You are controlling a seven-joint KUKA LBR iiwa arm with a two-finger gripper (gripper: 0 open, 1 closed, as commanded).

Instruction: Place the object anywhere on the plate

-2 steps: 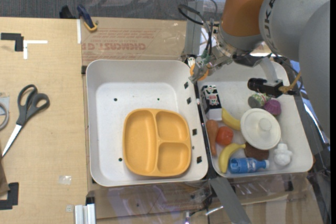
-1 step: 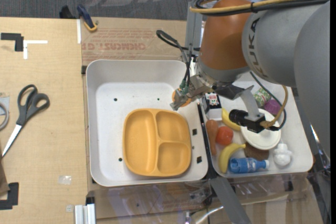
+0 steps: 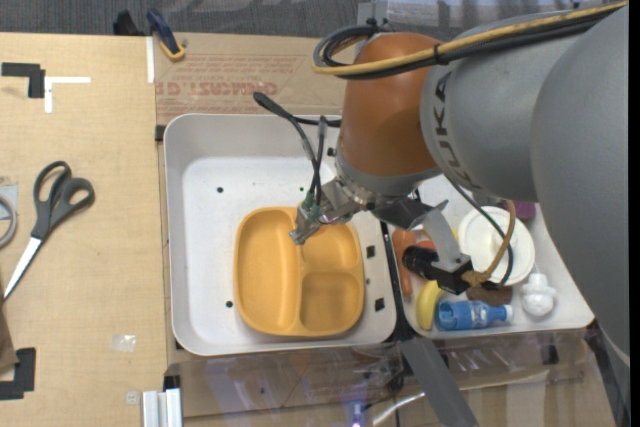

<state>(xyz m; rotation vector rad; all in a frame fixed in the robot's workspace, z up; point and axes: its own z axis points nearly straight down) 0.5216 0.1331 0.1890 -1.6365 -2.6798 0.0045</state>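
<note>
A yellow plate [image 3: 297, 277] with two compartments lies in the left white bin [image 3: 200, 215], towards its front. My gripper [image 3: 303, 227] hangs over the plate's back edge, near the ridge that divides the compartments. Its tip is small and dark, with a speck of green on it. I cannot make out any object between the fingers. The arm's orange band and grey body cover much of the right bin [image 3: 560, 310].
In the right bin lie a blue bottle [image 3: 472, 317], a yellow piece [image 3: 427, 303], an orange piece [image 3: 412, 243], a white round ring [image 3: 488, 243] and a small white object [image 3: 537, 295]. Scissors [image 3: 48, 207] rest on the wooden bench at the left.
</note>
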